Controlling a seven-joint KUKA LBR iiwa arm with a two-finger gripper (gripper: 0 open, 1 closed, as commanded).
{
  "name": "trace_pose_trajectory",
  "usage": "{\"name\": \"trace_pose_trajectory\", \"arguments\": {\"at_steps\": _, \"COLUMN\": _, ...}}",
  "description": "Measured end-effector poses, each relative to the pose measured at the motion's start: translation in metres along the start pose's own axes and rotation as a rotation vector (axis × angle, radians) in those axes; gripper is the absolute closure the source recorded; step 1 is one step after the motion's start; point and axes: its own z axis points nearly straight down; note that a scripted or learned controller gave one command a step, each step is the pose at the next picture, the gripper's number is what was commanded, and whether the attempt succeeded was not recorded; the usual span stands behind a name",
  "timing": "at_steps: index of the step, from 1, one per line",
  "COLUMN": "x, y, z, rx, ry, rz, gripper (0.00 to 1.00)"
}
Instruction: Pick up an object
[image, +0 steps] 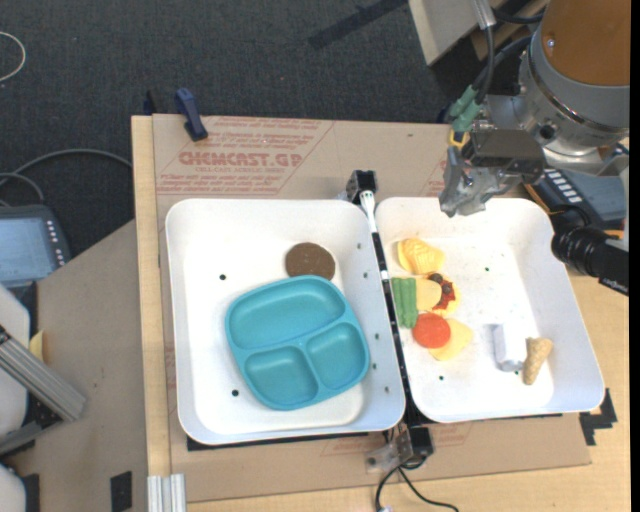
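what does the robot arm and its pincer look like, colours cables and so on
The arm is a thick rounded grey metal cylinder with an orange band across its top section. Below it sits a dark grey boxy wrist block carrying the metallic grey pincer. Black cables loop beside the wrist, and a small green connector sits at its left side.

Robotics lab setup: grey KUKA arm (575, 60) over two white bins (190, 300) on a cardboard-topped bench (250, 150), dark carpet (150, 50), loose cables (60, 160), aluminium framing (40, 380), toy food (430, 300) as test props.
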Motion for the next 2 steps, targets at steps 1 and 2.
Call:
{"name": "trace_pose_trajectory", "arguments": {"at_steps": 1, "x": 0.0, "y": 0.001, "z": -0.01, "rx": -0.004, "ry": 0.0, "rz": 0.0, "gripper": 1.0}}
{"name": "trace_pose_trajectory", "arguments": {"at_steps": 2, "x": 0.001, "y": 0.002, "z": -0.021, "rx": -0.008, "ry": 0.0, "rz": -0.001, "gripper": 1.0}}
